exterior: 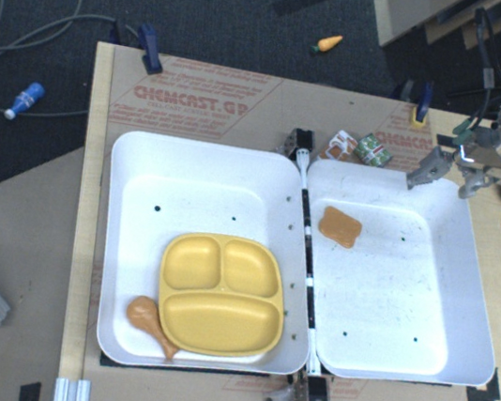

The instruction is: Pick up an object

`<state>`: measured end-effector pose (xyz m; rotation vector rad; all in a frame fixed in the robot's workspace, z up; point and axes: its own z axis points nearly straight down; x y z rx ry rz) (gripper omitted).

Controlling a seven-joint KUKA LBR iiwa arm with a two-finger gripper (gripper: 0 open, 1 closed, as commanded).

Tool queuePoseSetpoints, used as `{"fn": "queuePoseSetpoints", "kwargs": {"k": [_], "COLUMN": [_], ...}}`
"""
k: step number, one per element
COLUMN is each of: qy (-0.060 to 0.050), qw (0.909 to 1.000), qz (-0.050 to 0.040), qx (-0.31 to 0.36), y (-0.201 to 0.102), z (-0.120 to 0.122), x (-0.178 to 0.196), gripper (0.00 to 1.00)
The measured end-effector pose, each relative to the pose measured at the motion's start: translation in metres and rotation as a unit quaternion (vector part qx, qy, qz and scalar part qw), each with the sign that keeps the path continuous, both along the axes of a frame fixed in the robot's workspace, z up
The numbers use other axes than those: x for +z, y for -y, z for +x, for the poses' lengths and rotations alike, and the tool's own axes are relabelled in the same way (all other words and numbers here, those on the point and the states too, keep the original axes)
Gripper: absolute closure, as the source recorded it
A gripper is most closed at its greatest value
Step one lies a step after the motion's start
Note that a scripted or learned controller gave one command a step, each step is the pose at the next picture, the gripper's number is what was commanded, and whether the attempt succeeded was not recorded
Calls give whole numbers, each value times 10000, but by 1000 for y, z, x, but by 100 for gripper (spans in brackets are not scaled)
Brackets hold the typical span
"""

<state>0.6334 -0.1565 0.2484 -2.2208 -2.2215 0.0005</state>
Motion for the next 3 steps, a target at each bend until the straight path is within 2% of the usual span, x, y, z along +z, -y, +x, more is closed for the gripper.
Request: {"fn": "queuePoseSetpoints", "kwargs": {"k": [1,2,3], "qy": [-39,-31,-11], "qw": [10000,10000,10000], "qz": [12,15,2], "qx": [11,11,-6], "y": [-19,-54,-38], "z": [19,12,5], "x": [-86,-169,-164], "gripper": [0,0,0]}}
